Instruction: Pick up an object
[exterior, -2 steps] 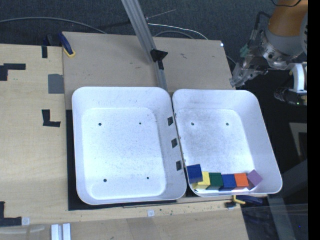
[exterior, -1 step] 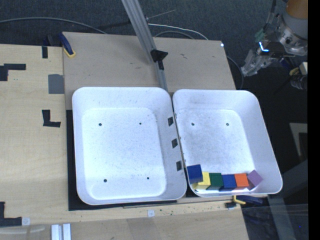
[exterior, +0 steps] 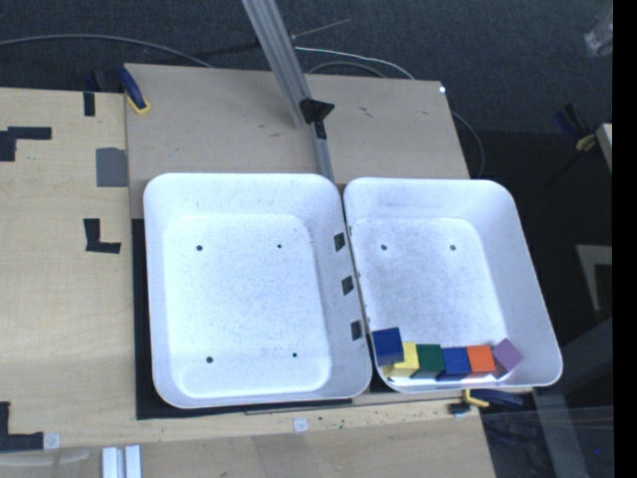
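Nearest of all, a yellow-and-blue clamp (exterior: 478, 399) is seen at the front edge of the surface (exterior: 229, 98), partly tucked under the rim of the right bin (exterior: 498, 192). Just behind it, six small blocks are lined up against that bin's near wall, touching one another: a blue block (exterior: 386, 344), a yellow block (exterior: 403, 363), a green block (exterior: 429, 358), a second blue block (exterior: 455, 360), an orange block (exterior: 481, 358) and a purple block (exterior: 507, 354). The yellow block is partly covered by the first blue one, which is set slightly further back and higher. The lower faces of the row are cut off by the bin's rim. The left bin (exterior: 159, 192) is pressed against the right one, and three dark clips (exterior: 346, 285) are ranged along the seam. A metal pole (exterior: 274, 38) is cut off by the top edge. The state of the end effector cannot be told.
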Robot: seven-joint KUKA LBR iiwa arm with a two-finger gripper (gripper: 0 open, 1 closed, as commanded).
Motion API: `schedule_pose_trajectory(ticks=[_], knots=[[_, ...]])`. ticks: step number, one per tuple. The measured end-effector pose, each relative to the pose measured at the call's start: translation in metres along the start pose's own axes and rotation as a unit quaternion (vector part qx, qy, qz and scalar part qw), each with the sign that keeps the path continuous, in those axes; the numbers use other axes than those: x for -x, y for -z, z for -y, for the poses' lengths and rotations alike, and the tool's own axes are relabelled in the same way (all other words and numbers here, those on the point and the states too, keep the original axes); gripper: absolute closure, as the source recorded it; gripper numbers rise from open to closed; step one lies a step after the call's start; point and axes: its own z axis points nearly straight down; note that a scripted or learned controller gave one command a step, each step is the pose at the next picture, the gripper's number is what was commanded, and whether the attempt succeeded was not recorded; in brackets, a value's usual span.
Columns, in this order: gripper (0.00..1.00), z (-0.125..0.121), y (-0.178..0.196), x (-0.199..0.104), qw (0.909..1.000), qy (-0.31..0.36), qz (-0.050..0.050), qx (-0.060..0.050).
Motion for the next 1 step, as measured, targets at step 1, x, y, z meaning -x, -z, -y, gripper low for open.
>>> schedule_pose_trajectory(ticks=[1], knots=[[1.00,-0.0045,0.0012,-0.0062,1.0000,0.000,-0.001,-0.004]])
